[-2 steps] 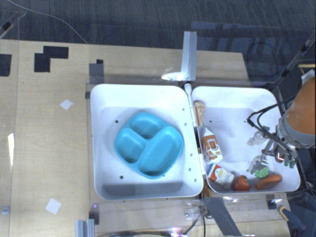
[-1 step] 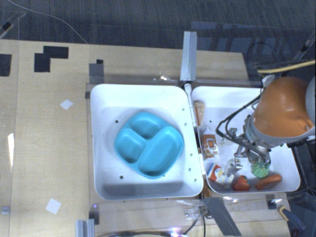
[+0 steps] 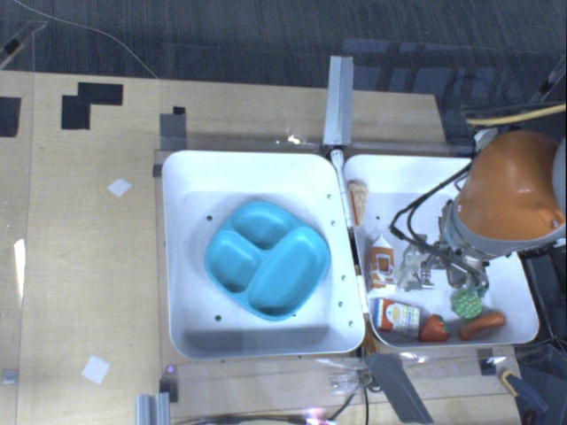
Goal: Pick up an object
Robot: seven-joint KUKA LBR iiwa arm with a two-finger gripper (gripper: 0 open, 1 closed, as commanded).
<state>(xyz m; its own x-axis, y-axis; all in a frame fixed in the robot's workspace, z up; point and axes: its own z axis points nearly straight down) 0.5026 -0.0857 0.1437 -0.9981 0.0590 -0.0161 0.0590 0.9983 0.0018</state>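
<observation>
Near rim, right bin: a carton lying flat, a red strawberry-like piece and an orange-red sausage-shaped piece lie in a row.
Green ball: just behind the sausage-shaped piece, directly under the gripper.
Gripper: low over the right bin, mid-floor; jaw state cannot be told.
Small brown carton: left of the gripper, near the bin divider.
Tan stick: along the right bin's left wall, far end.
Left bin: contains a blue three-compartment tray, centred.
</observation>
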